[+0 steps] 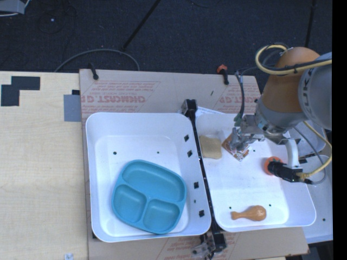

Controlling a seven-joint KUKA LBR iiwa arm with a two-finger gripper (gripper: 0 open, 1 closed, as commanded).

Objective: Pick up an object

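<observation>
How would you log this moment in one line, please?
gripper over right bin | beside tan block | drumstick apart | blue plate in left bin

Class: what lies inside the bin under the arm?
A tan slab, a toy drumstick and an orange piece. The gripper hides whatever lies beneath it.

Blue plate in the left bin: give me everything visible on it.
The blue plate is a light blue rounded-corner tray, plastic by the look, with three compartments: one large, two smaller. It lies flat, right way up, slightly askew, on the floor of the left bin, toward the near corner beside the other bin. No other object touches it.
</observation>
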